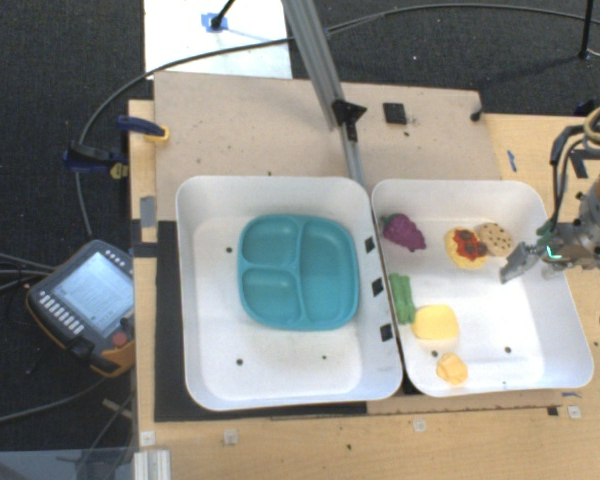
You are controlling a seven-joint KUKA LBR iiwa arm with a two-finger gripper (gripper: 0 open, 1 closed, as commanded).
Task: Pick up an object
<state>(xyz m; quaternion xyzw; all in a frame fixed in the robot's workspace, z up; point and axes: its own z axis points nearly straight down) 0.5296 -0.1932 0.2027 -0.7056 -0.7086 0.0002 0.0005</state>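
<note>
Over the right white bin, near its right wall, the grey two-finger gripper hangs; whether it is parted, or holding anything, cannot be told. Nearest it lie a tan round cookie touching a yellow-red pizza piece; a grab could catch both. Purple grapes, a green strip, a yellow block and an orange lump share that bin. Left of it, the other bin holds a teal divided plate.

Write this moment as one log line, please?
phase: approach | gripper: over right bin, holding nothing | nearest: cookie, pizza toy | left bin: teal tray
</note>
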